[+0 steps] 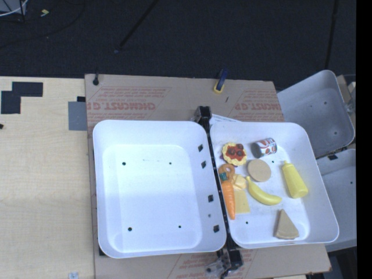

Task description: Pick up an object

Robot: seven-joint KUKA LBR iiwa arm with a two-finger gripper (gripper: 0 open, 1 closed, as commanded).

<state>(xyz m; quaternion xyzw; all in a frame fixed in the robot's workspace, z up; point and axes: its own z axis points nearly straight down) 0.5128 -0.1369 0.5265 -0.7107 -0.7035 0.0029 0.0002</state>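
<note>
All the action sits in the right bin (pixel 325 214), right of centre in the frame, and every candidate is lying there. Up top, a pizza slice (pixel 234 153) and a small can (pixel 265 147) on its side. Below them is a round biscuit (pixel 259 170). A yellow bottle (pixel 294 180) lies near the right wall, its long axis running top to bottom of the frame. The banana (pixel 263 193) curves just beside the biscuit. The carrot (pixel 228 199) lies along the left wall, also top to bottom, touching a cheese slice (pixel 242 201). A bread wedge (pixel 285 225) lies alone at the lower right, well apart from the rest.

The pincer: spread or pressed together, I cannot tell, nor which way the things lie from it. Nothing is lifted yet. Since the arm reaches in from the right, I'd judge the bottle and wedge the nearest picks, and the bottle wants a grip across its narrow width.
</note>
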